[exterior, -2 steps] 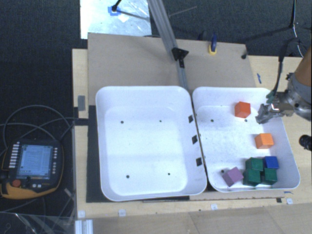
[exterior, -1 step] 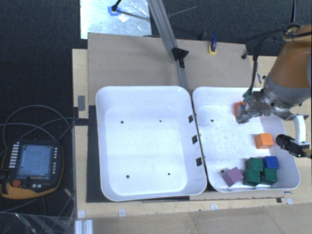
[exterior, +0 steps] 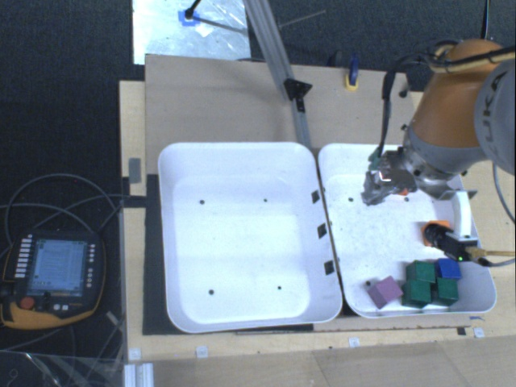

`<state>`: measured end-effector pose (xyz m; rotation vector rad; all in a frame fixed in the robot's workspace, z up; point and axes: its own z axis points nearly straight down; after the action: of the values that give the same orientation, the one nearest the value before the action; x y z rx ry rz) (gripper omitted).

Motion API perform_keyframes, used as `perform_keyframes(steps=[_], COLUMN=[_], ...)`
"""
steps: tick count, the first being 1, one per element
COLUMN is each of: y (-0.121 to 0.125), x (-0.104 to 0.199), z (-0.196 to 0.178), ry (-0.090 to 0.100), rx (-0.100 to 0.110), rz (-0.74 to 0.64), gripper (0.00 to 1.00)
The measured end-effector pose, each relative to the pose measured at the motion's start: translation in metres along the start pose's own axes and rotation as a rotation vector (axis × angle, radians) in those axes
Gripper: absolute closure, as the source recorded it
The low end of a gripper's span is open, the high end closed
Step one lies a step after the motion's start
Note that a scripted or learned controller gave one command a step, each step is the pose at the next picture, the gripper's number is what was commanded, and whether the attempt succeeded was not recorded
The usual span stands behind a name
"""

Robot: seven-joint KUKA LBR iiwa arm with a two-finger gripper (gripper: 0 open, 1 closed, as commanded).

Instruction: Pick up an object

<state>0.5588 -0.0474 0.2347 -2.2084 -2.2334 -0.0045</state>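
The hand (exterior: 379, 185) hovers over the right bin's (exterior: 352, 240) bare middle, its grip impossible to tell, while the blocks (exterior: 427, 283) sit clustered in that bin's near right corner, untouched.

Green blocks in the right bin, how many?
2, maybe more. One green block sits left of the blue block; the other green block lies just below it, near the purple block. They are clustered, so boundaries are unclear.

Upper right of the frame: a bulky grey arm (exterior: 492, 103) with a broad orange band (exterior: 455, 111), black cable (exterior: 388, 103) looping alongside (thin, dark), ending in a metallic grey gripper (exterior: 377, 190).
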Motion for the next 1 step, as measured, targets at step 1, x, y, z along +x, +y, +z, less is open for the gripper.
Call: perform_keyframes(steps=[1], y=[0.0126], x=[0.0502], z=[0.0113], ry=[-0.001], rx=[0.000], rz=[0.001], gripper=[1.00])
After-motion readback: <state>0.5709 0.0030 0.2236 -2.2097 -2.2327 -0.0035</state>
